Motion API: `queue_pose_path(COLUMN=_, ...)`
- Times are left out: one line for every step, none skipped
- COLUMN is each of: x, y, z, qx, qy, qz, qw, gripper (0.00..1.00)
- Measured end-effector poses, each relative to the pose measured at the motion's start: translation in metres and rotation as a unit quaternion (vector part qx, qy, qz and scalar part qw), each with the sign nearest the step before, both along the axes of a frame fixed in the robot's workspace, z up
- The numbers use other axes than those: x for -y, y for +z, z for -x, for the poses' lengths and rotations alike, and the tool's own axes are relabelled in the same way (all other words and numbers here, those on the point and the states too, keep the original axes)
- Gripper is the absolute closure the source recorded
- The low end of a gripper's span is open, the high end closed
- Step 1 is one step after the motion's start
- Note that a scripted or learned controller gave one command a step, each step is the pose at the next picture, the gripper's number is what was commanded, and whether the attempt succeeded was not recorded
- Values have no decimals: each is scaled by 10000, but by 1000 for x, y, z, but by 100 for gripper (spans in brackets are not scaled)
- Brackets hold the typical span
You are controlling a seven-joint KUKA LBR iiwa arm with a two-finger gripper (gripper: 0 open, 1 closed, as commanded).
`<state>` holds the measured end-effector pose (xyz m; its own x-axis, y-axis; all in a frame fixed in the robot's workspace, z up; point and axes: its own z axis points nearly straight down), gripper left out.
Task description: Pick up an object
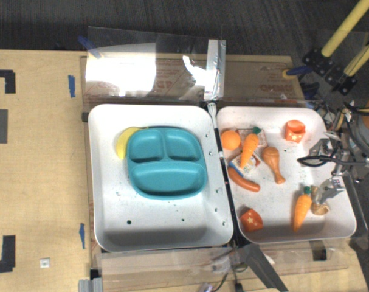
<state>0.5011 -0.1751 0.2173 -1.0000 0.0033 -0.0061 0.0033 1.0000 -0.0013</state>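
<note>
Carrot [301, 210], orange with a green top, lies at the near right of the right bin [275, 235], touching a tan piece just beside our tool [326, 193]. We cannot tell how the tool stands; closing could snag that neighbour and nudge the tapered carrot away.

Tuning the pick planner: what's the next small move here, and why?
Probably lower the hand onto the carrot just to its left in the right bin. That carrot lies apart from the other toys, giving room. Whether the hand holds anything is unclear.
</note>
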Motion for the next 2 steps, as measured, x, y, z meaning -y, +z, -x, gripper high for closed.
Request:
queue_pose_path(x=46, y=-128, z=-7, qx=35, qy=558, qz=20, qw=9984, gripper=0)
queue_pose_path(x=12, y=-128, z=3, qx=30, qy=463, qz=13, qw=9989, gripper=0)
